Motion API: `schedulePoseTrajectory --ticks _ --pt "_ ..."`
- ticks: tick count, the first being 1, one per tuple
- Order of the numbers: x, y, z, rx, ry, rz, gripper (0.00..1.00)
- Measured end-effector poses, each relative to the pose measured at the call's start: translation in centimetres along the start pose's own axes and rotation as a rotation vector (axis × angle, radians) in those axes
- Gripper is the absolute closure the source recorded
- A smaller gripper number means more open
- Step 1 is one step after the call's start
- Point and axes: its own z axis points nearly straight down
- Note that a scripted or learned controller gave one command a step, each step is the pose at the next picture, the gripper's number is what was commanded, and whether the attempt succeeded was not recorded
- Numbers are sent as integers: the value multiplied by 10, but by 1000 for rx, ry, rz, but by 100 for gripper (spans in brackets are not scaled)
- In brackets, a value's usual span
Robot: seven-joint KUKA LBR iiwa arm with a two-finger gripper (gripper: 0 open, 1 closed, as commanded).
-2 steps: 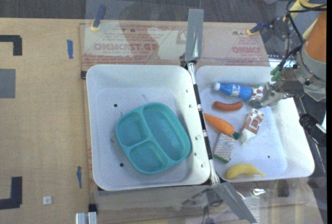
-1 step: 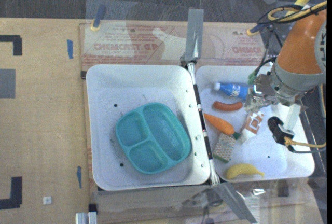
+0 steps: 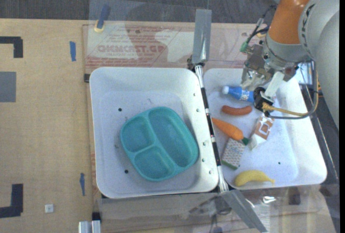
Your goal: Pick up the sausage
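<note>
Sausage: the short reddish-brown sausage (image 3: 236,110) lies flat on the floor of the right shallow white bin (image 3: 302,164), in its upper half, bare and untouched.
Hand: the grey two-finger hand (image 3: 257,85) hangs just above and to the right of the sausage, tilted, nothing visibly between its fingers; how far apart they stand I cannot tell, since cabling and the wrist crowd that spot.
Arm: the grey arm with the orange band (image 3: 288,16) comes in from beyond the sausage's right, probably bent so the hand can drop near the bin's back wall.
Neighbours: a small white-and-blue bottle (image 3: 237,93) lies just behind the sausage; an orange carrot (image 3: 228,129) just in front; a red-and-white carton (image 3: 261,130) to its front right. The crowding leaves little room for fingers.
Further off: a green-and-white packet (image 3: 233,153) and a yellow banana (image 3: 253,177) lie well in front of the sausage.
Left of the sausage: a teal divided plate (image 3: 157,143) rests in the left white bin (image 3: 108,86).
Stage: judged an approach; the grasp is not yet made.
</note>
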Motion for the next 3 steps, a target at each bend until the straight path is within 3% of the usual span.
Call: schedulePoseTrajectory --ticks 1,2,3 --pt "-85 -17 4 3 1 -175 100" --pt "-35 -26 56 5 1 17 100" --pt "-15 6 57 -1 0 219 100"
